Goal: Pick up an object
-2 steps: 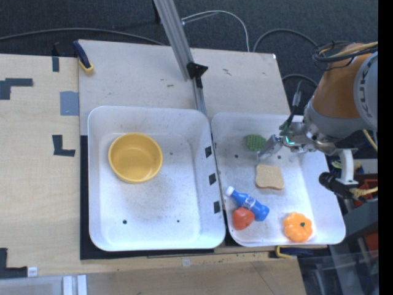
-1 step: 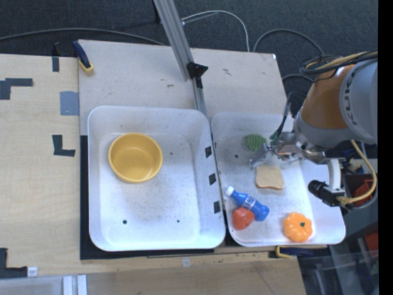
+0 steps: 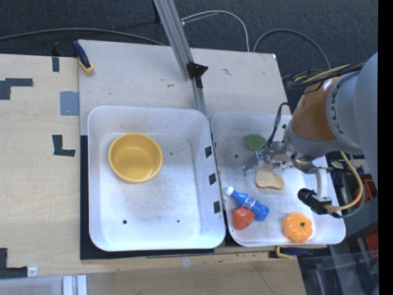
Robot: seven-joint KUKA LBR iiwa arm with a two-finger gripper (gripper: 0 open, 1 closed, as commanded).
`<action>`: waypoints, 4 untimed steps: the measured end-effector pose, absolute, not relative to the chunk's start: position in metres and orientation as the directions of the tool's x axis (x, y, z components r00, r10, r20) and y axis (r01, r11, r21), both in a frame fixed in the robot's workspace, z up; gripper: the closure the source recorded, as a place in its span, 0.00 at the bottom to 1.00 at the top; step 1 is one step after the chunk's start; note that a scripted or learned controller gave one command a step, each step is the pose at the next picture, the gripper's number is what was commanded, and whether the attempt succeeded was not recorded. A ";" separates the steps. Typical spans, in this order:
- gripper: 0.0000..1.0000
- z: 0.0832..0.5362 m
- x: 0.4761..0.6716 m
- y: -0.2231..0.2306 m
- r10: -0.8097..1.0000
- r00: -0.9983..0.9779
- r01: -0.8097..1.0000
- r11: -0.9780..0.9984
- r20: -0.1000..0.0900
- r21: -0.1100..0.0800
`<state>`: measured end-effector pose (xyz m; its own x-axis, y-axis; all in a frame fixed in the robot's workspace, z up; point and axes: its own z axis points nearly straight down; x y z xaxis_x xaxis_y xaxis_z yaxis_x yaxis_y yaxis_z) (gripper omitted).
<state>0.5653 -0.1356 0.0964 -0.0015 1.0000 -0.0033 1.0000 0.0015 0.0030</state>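
Just below fingers (image 3: 256,163): tan bread slice (image 3: 269,179), touching unclear; finger spread unreadable.

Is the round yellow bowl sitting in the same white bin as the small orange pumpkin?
No: the round yellow bowl sits in the left white bin, while the small orange pumpkin lies in the right white bin.

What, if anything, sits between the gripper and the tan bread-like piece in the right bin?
Nothing visible. The gripper hangs in the right bin right beside the bread-like piece, at its upper left edge. The green item lies behind the gripper, and the blue bottle lies lower left, off the path.
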 end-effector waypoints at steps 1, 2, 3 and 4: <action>1.00 0.108 0.566 -0.135 1.000 -0.003 1.000 0.003 -0.002 0.005; 1.00 0.163 0.568 -0.124 1.000 -0.002 1.000 0.002 0.000 0.003; 1.00 0.208 0.569 -0.117 1.000 -0.002 1.000 0.002 -0.001 0.003; 1.00 0.220 0.569 -0.117 1.000 -0.002 1.000 0.002 0.000 0.000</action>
<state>0.5690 -0.1165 0.2199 -0.0016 1.0000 0.0001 1.0000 0.0016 0.0002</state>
